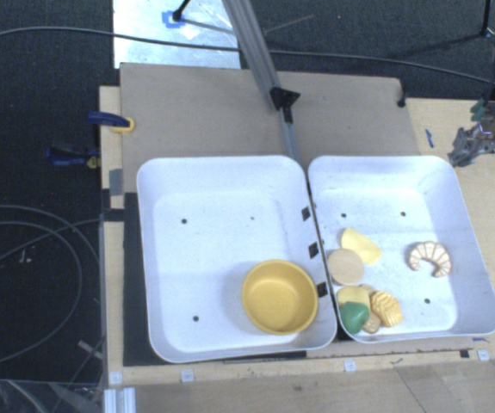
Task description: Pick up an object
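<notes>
A yellow bowl (pixel 280 296) sits in the left bin (pixel 204 196) near its front right corner. The right bin (pixel 402 188) holds several small food-like pieces: a pale yellow piece (pixel 361 246), a tan round disc (pixel 346 267), a croissant (pixel 429 257), a green and yellow piece (pixel 354 311) and a ridged orange-yellow piece (pixel 386 308). My gripper (pixel 474 142) is at the right edge of the view, beyond the right bin's far right corner and well away from all the pieces. Nothing is seen in it.
A grey pole (pixel 256 50) slants down from the top to the bench behind the bins. Blue clamps (pixel 101 120) grip the bench's left edge. Cables lie on the dark floor at the left.
</notes>
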You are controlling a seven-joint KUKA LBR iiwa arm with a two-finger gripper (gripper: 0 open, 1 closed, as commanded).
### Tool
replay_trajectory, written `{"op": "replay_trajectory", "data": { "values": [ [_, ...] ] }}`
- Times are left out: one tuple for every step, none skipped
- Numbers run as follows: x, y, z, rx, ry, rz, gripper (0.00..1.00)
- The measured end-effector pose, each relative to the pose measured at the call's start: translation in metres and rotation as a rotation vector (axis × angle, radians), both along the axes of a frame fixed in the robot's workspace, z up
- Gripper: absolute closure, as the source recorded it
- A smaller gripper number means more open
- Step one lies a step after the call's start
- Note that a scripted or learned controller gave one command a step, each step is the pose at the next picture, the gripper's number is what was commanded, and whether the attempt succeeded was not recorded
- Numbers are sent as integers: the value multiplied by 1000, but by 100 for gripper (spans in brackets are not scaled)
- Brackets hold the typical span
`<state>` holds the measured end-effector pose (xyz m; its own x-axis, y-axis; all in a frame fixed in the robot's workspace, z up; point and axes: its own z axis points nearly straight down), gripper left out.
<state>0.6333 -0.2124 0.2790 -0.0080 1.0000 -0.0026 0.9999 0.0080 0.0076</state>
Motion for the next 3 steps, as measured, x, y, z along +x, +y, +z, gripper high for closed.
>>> {"op": "replay_trajectory", "data": {
  "values": [
    [3,50,3,3,4,2,100],
    [11,109,3,3,5,2,100],
    [21,164,-17,4,6,2,100]
  ]
}}
